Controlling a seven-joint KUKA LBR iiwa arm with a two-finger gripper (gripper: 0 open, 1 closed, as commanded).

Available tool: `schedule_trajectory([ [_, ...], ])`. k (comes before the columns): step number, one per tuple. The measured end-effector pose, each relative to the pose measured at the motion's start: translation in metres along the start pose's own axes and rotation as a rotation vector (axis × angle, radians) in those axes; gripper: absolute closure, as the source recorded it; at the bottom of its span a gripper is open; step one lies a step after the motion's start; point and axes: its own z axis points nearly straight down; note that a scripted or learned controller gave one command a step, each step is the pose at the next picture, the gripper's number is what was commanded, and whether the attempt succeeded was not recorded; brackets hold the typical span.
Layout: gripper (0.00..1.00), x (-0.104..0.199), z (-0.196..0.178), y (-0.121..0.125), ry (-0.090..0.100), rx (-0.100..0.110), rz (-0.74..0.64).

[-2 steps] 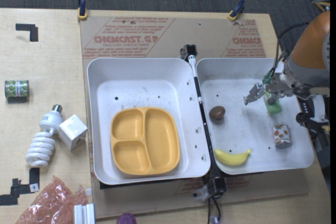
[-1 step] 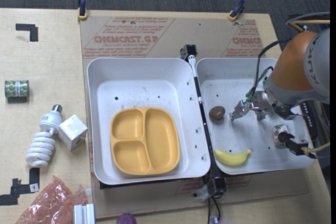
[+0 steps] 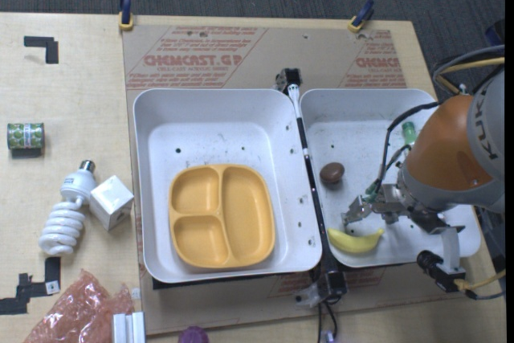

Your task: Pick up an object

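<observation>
**Two bins, a tray, and fruit by the gripper**

Dark carpet fills the top of the frame, and below it a pale wooden bench [image 3: 64,92] carries a brown cardboard sheet [image 3: 201,52] held by blue clamps at its upper corners. Two shallow white bins sit side by side on that sheet.

In the left bin [image 3: 152,140], a yellow divided tray [image 3: 222,215] with three compartments lies toward the lower middle; its compartments hold nothing.

In the right bin [image 3: 353,108], a small brown round object [image 3: 332,173] rests near the left wall at mid-height. A yellow banana [image 3: 356,240] lies near the bin's lower edge, curved upward at both ends. A small green item [image 3: 409,132] peeks out beside the arm near the bin's upper right.

From the right of the frame the arm [image 3: 446,153] reaches over the right bin, its orange band prominent. The gripper [image 3: 359,210] points leftward just above the banana, its fingers spread apart with nothing between them.

On the bench at the left of the frame lie a green can [image 3: 26,137], a white spiral bulb [image 3: 66,211], a white cube [image 3: 111,202], and red mesh [image 3: 72,309] at the lower left.
</observation>
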Motion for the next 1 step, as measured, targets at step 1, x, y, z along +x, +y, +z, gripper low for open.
schedule_trajectory([
  [1,1.00,-0.0007,-0.0099,0.0014,-0.001,-0.003,0.001],
])
